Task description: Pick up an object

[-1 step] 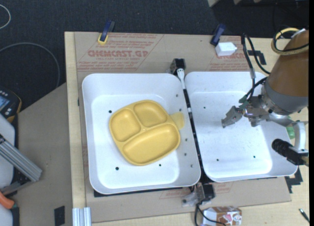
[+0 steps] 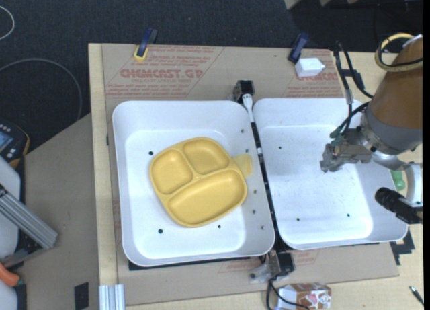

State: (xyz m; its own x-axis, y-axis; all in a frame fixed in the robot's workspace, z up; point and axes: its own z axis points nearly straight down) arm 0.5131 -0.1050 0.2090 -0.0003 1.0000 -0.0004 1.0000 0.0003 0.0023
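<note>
A yellow divided plate (image 2: 197,180) with three compartments lies in the left bin (image 2: 131,127), tilted a little and reaching toward that bin's right wall. My gripper (image 2: 338,157) hangs over the right bin (image 2: 302,228), near its right half, well apart from the plate. A small green thing (image 2: 400,179) peeks out at the right bin's right edge, partly hidden behind the arm.
The grey arm with its orange band (image 2: 398,103) comes in over the right bin's right side. Clamps (image 2: 144,44) and a white block (image 2: 309,67) sit on the board behind the bins. Cables and a connector (image 2: 243,91) lie between the bins.
</note>
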